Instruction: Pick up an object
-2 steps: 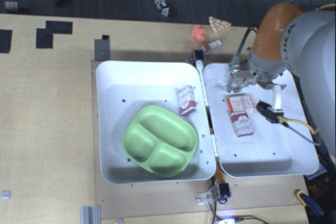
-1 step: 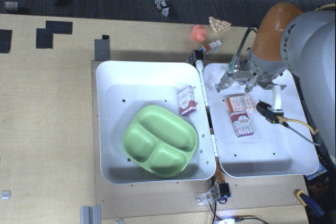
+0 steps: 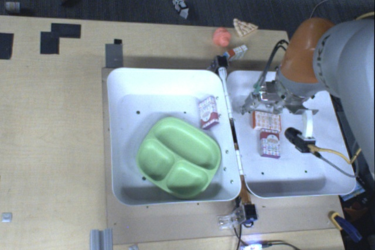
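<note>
- Over the right bin [image 3: 328,178], gripper [image 3: 270,103] hangs just above the red-and-white carton [image 3: 266,120]; judged approach step, nothing lifted.
- Second small carton [image 3: 270,144] lies just beside that carton, nearer the bin's front.
- Next: a straight descent onto the carton, then close.
- Claw opening: cannot tell; no object seen in it.

You see a bulky grey arm [image 3: 350,52] entering from three o'clock, rounded smooth shell, orange band [image 3: 303,50] above the wrist, thin dark cables looping at its nine o'clock side, metal gripper [image 3: 270,101] hardware below.
</note>
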`<state>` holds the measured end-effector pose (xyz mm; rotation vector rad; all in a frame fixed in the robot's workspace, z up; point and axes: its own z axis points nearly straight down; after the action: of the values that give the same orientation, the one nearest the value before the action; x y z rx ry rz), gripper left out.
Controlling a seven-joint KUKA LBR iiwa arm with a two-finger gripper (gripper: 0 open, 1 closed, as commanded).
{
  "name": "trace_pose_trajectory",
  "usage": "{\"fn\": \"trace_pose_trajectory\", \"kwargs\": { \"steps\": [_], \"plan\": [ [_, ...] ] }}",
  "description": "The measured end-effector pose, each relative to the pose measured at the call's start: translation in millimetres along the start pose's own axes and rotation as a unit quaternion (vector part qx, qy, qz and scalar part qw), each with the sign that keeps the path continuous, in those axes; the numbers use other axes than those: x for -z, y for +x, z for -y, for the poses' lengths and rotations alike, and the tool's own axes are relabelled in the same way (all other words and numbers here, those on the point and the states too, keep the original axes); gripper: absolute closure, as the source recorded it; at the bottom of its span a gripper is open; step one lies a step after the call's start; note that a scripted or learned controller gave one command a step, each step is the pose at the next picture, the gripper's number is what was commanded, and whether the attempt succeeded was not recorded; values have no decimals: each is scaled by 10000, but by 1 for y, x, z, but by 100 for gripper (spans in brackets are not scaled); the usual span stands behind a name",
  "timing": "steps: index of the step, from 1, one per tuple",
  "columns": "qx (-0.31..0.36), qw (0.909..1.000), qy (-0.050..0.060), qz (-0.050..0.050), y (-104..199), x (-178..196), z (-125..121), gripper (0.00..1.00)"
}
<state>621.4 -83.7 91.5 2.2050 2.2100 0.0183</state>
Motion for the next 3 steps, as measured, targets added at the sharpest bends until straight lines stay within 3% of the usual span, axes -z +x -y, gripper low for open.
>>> {"fn": "trace_pose_trajectory", "kwargs": {
  "steps": [1, 2, 3],
  "plan": [
    [2, 10000, 9, -5, 0, 10, 0, 100],
    [2, 10000, 13, -7, 0, 9, 0, 0],
    [-5, 10000, 83, -26, -6, -5, 4, 0]
  ]
}}
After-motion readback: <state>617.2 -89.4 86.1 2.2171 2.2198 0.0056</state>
